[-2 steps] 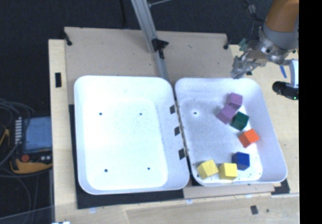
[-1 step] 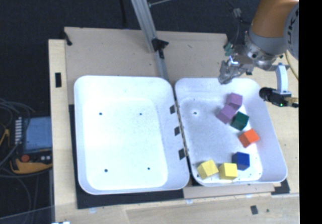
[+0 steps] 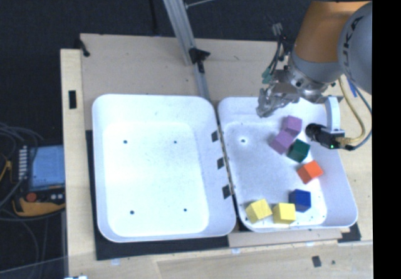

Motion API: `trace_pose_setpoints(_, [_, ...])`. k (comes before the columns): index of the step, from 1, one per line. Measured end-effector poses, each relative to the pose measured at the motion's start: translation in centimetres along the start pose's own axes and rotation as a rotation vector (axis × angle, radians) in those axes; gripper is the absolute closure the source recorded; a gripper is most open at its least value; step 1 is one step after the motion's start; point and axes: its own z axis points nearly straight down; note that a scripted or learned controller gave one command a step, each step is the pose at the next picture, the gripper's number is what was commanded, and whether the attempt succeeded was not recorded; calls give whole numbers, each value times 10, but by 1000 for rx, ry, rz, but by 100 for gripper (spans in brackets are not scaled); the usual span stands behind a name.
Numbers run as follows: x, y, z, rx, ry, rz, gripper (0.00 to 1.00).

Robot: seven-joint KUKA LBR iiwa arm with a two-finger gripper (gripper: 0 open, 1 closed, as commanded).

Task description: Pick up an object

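Camera view has your end effector (image 3: 270, 103) hanging over the far edge of the right bin (image 3: 341, 199), and whether it's released or clenched you simply cannot tell from up here, though nothing shows in its grip. Just beside it toward the near side sit two purple blocks (image 3: 287, 133) touching each other, with a green block (image 3: 299, 150) against them and an orange block (image 3: 309, 171) a little nearer. Further out you've got a blue block (image 3: 301, 199) and two yellow blocks (image 3: 270, 211) along the near wall, and the left bin (image 3: 103, 146) alongside on the surface (image 3: 150, 58).
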Motion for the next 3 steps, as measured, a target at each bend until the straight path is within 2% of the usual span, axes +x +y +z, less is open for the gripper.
trace_pose_setpoints(1, [45,-16,-7,-2,1,-2,100])
trace_pose_setpoints(2, [82,-41,2,0,0,0,100])
trace_pose_setpoints(3, [136,-64,14,0,1,-2,100])
